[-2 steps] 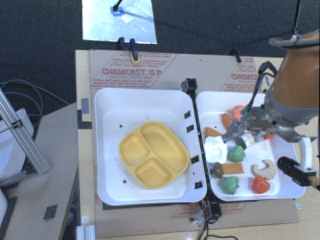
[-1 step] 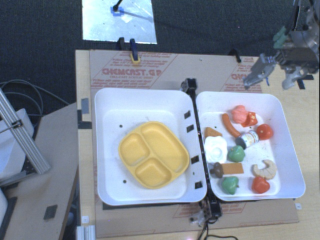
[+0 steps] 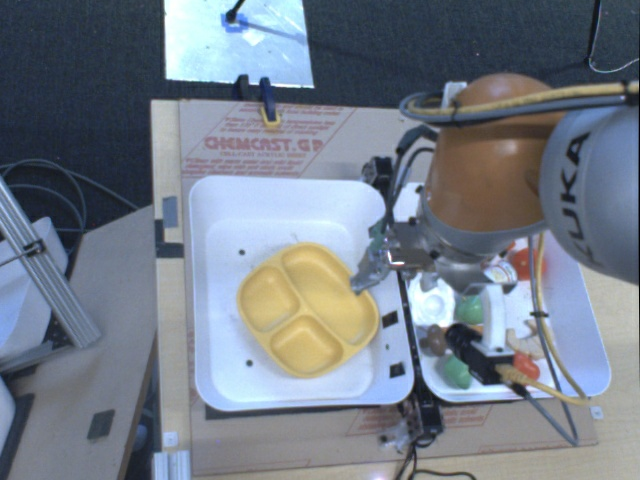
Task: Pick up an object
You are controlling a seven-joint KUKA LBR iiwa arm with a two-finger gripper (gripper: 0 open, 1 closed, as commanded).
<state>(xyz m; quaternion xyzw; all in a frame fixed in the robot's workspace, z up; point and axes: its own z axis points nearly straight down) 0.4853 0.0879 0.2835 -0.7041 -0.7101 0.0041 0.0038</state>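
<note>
Looming over the bins' shared edge, grey arm [image 3: 490,158] with orange band, in from the right. Below it, gripper [image 3: 366,273] angled down and left, at the right rim of a yellow three-part plate [image 3: 305,308]; how far open, cannot tell, nor whether anything is gripped. Plate lying flat in the left bin [image 3: 215,268], toward its near right corner. Small items crowded in the right bin [image 3: 585,348]: green piece [image 3: 457,371] near, orange piece [image 3: 520,265] farther back. Cardboard [image 3: 270,143] under both bins.
</note>
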